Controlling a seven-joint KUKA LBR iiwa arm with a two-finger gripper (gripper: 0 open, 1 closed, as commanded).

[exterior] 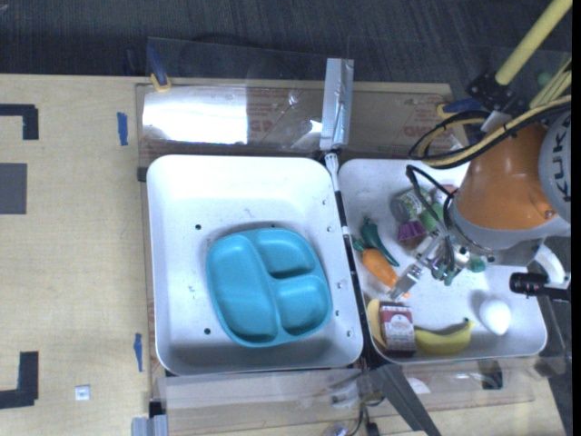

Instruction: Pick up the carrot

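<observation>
Carrot (380, 266) — orange, with a green top pointing toward 11 o'clock — lies at the 9 o'clock side of the right bin (531, 339), close to the wall shared with the left bin (172, 243). The jaws (406, 282) hang just beside it at its 4 o'clock, and whether they are parted or closed cannot be told. At 6 o'clock in the right bin sit a small red box (397, 325) and a banana (443, 337), a white egg (496, 317) lies toward 4 o'clock, and the left bin holds a blue divided plate (269, 285).
</observation>
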